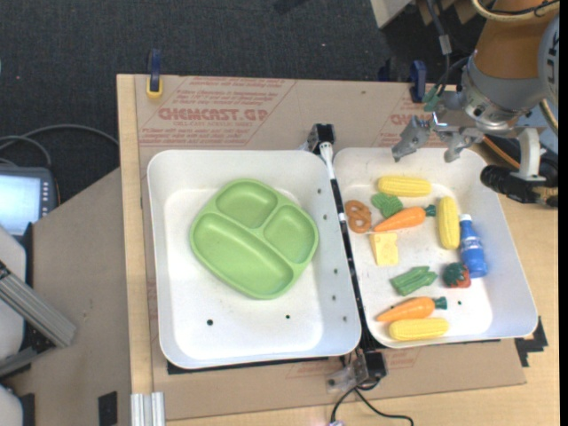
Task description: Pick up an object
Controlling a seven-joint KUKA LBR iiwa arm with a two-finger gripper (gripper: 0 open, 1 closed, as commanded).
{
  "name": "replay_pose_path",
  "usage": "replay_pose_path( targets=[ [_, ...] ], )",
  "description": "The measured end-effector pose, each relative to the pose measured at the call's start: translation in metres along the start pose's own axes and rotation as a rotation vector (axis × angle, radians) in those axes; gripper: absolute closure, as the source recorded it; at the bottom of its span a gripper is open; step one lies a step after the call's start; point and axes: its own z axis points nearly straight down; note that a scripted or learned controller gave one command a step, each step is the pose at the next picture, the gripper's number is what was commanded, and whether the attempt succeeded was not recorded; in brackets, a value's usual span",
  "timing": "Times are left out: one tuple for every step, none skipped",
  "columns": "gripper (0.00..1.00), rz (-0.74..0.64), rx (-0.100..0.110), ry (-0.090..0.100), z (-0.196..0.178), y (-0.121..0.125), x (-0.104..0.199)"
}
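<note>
1. Hovering over the far rim of the right bin (506,322), the claw (432,146) has its fingers spread, nothing between them.
2. Nearest candidate: corn cob (404,185), lying just below the claw in that bin.
3. Judged light, rigid plastic, bumpy skin; grip across its middle.
4. Left bin (169,264) bears a smooth green divided plate (254,237).

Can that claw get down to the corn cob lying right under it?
Probably yes. The gripper hangs open above the far edge of the right bin, and the corn cob lies just below it with nothing on top.
</note>
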Motion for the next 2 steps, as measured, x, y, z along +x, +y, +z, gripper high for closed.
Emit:
replay_pose_path(
  targets=[
    [0.00,-0.001,-0.019,-0.005,0.136,0.023,-0.024],
    [0.00,-0.002,-0.025,-0.004,0.146,0.010,-0.056]
  ],
)
